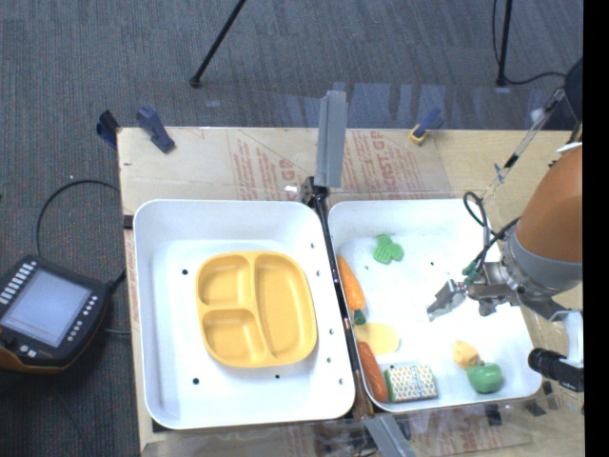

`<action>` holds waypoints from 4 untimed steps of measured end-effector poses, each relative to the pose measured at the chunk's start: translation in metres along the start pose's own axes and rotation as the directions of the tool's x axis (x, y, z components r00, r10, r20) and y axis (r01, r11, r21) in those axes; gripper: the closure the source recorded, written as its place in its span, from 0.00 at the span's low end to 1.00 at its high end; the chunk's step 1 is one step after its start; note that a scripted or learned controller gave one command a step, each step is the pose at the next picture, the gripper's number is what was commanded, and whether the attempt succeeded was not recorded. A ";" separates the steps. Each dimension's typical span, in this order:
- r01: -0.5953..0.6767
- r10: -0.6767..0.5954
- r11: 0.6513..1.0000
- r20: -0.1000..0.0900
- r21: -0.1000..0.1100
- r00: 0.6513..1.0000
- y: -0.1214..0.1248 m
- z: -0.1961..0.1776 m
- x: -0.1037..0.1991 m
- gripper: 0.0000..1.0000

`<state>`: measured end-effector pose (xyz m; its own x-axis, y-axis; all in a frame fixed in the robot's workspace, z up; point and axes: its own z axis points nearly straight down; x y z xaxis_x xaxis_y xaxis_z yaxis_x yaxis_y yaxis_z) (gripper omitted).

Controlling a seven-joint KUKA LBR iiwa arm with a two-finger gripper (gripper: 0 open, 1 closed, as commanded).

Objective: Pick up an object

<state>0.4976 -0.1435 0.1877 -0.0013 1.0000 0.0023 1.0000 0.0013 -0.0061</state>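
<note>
enters from the right edge of the bench: grey arm with orange band, bent downward over the right bin. wrist low above the bin's right half, gripper pointed toward the bin's centre. fingers slightly parted, nothing between them; tips above bare white floor, apart from every object. cables looped along the wrist.

right bin contents:
- green leafy toy near the far edge, left of centre.
- carrot along the left wall.
- pale yellow disc near the left wall, below the carrot.
- orange-red sausage shape at the near left corner.
- patterned box against the near edge, just beside the sausage shape.
- small yellow piece and green apple close together at the near right corner.

left bin: yellow divided plate at centre, flat.

left of the bench, on the carpet: teach pendant with cable.
</note>
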 end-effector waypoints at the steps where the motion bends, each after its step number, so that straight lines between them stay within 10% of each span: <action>1: 0.025 -0.025 1.000 -0.002 -0.001 1.000 -0.022 0.102 -0.064 0.00; 2: 0.020 -0.020 1.000 -0.003 0.000 1.000 -0.023 0.093 -0.065 1.00; 3: 0.027 -0.027 1.000 0.000 -0.004 1.000 -0.022 0.079 -0.047 1.00; 4: 0.024 -0.024 1.000 0.000 -0.002 1.000 -0.022 0.080 -0.048 0.00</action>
